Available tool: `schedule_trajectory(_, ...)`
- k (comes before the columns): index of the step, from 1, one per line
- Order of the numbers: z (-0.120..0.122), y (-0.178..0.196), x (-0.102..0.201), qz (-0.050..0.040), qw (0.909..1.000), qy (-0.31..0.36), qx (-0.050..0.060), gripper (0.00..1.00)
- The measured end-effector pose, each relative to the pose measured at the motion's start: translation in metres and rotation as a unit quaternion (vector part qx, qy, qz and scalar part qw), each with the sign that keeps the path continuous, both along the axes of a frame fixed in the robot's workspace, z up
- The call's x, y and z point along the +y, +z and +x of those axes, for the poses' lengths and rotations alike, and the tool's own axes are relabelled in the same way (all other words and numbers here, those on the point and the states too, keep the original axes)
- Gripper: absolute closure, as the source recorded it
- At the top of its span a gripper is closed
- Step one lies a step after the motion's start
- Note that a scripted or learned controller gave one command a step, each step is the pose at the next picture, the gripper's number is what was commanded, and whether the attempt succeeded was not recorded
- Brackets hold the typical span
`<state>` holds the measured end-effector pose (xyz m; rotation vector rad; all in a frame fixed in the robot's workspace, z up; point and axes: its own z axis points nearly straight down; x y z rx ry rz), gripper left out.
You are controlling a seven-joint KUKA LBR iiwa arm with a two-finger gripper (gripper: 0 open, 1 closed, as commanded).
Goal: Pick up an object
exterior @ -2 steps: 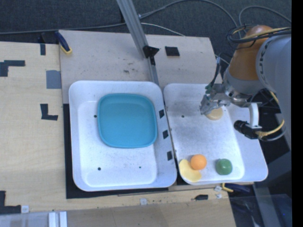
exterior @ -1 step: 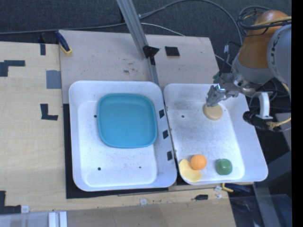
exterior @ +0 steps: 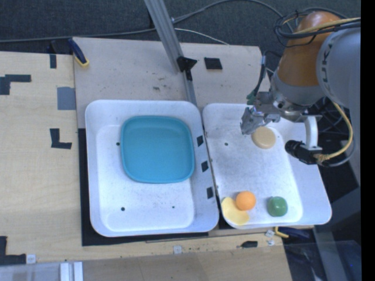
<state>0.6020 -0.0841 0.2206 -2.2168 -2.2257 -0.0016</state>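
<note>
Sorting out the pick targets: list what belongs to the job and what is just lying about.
Job:
gripper
cream disc beside it
orange ball
green ball
yellow piece
right bin

Lying about:
blue plate
left bin

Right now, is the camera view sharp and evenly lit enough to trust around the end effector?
Camera view: lighting is even, with no harsh glare on the right bin; the picture is a little soft overall. The end effector is a dark, blurry shape beside the pale disc, so contact can't be judged. The orange ball and green ball read clearly.
</note>
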Motion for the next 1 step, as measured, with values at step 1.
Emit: schedule_trajectory(1, -0.0079, 0.0021, 0.0471, 0.0001, 1.0, 0.0, 0.0, 1.0)
